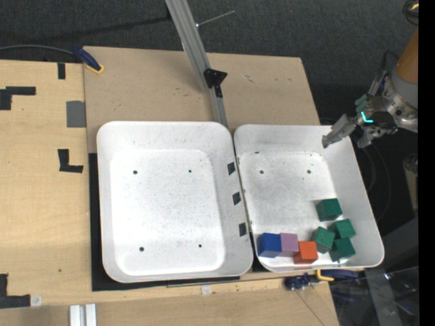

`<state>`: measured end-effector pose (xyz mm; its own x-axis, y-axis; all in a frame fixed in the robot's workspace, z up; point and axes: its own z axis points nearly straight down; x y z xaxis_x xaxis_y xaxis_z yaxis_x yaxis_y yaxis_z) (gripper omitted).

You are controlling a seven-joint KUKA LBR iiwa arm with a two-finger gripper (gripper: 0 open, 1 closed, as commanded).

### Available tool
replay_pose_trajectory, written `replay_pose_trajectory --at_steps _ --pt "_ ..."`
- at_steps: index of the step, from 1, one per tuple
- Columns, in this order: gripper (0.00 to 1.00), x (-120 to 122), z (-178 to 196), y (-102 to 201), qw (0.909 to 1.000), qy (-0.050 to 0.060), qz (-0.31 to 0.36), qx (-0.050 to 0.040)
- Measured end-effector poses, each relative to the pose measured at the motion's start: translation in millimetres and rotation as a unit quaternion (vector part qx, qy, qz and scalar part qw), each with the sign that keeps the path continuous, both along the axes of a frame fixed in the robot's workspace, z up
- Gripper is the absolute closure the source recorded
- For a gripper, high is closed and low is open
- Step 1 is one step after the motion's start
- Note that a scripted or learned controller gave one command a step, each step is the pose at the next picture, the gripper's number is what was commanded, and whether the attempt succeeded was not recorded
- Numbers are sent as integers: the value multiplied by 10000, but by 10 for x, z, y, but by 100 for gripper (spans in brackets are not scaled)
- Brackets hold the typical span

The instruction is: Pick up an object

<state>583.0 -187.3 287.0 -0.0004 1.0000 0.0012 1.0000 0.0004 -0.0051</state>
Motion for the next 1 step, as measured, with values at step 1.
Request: replay_pose_trajectory --at_steps 1 --pt "0 7 25 1 10000 -21 6 -4"
